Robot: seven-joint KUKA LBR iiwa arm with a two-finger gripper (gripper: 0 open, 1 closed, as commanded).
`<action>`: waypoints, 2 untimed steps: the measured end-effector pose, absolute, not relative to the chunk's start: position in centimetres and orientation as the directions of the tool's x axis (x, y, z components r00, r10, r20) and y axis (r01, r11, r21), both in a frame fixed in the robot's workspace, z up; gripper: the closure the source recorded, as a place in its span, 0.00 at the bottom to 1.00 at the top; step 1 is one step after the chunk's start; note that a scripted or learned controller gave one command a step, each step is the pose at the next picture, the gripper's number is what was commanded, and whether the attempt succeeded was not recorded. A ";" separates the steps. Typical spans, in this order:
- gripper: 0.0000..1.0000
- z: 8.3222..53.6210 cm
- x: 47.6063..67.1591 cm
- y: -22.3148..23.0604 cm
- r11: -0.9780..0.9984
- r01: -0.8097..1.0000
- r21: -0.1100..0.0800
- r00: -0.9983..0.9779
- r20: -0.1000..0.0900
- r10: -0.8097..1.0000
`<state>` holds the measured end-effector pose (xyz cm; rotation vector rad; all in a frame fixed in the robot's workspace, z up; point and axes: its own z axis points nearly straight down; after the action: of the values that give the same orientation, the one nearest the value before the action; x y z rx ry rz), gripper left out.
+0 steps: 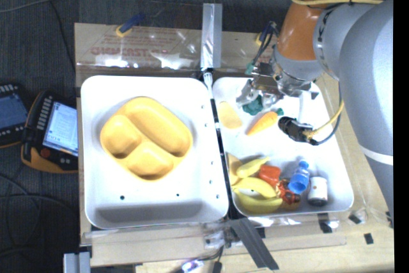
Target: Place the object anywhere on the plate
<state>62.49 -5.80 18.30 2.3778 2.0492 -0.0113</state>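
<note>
The grey arm reaches in over the right bin [345, 192], its end effector [255, 99] low above a carrot [263, 123]; its grip cannot be made out. The yellow plate [146, 136] sits in the left bin [96, 201] on the worktop [89, 41].

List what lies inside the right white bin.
Right white bin holds an orange carrot, yellow bananas, a blue bottle and a white cylinder. The pincer covers part of the floor.

Wooden bench [358, 211] with two white bins [92, 201] side by side
</note>
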 end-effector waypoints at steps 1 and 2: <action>1.00 18.2 64.0 5.7 -0.152 0.988 -0.004 0.152 -0.001 0.988; 1.00 15.3 55.7 13.7 0.007 1.000 -0.006 -0.007 -0.001 1.000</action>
<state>55.75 13.68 15.32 2.2162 2.2319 -0.0079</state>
